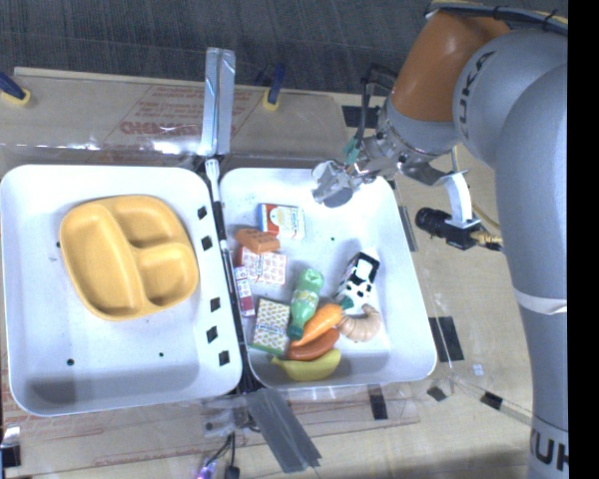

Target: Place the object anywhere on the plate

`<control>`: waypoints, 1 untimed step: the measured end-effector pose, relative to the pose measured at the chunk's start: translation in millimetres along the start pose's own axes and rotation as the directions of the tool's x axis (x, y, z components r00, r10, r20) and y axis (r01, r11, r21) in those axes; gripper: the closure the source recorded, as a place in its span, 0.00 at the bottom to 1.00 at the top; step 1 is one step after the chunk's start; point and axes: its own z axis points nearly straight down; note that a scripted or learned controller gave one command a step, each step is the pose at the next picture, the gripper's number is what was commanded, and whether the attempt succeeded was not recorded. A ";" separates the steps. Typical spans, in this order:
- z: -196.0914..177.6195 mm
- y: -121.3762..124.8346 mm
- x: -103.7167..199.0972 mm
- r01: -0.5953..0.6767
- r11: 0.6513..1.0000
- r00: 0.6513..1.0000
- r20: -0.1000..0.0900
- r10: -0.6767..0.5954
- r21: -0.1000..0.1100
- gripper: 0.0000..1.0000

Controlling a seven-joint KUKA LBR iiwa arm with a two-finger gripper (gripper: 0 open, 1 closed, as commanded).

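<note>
A yellow sectioned plate [128, 254] lies in the left bin [40, 367]. The right bin [404, 297] holds several toy foods: a carrot [322, 320], a green bottle [304, 300], a banana [307, 367], a black-and-white carton [358, 278], small boxes [281, 220] and a waffle-like square [272, 320]. My gripper [331, 182] hangs over the back edge of the right bin, above its upper middle, apart from the pile of toys. Nothing shows between its tips.
A metal divider strip [218, 98] rises between the two bins at the back. Clamps [273, 96] sit along the bench's rear edge. A black fitting [441, 226] juts out right of the right bin, under the arm.
</note>
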 end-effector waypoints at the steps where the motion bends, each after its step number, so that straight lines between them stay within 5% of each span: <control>1: -21.1 -13.9 76.2 -0.036 0.999 0.999 -0.001 0.036 0.002 1.00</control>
